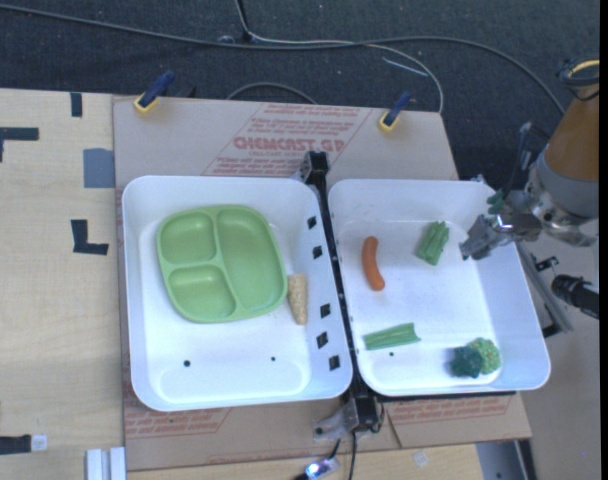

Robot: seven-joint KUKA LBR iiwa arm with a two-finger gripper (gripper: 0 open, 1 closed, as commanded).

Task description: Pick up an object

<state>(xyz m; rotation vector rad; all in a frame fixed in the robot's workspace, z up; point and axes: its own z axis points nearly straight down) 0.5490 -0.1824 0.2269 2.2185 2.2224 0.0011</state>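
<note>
The gripper [481, 240] hung over the right bin's [504, 298] right edge; whether its fingers were open or closed could not be told. In that bin lay a sausage [372, 263], a green piece [433, 242] just beside the gripper, a bean [390, 337] and broccoli [475, 358] at the near right corner. The left bin [224, 373] held a plate [221, 263] and corn [298, 297].

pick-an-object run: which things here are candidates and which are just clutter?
Job:
- hand
- right bin
- orange sausage
- green pickle
- green bean strip
- broccoli
- corn cob
- green divided plate

Lying about:
- left bin
- cardboard sheet
- yellow clamps
- cables
</note>
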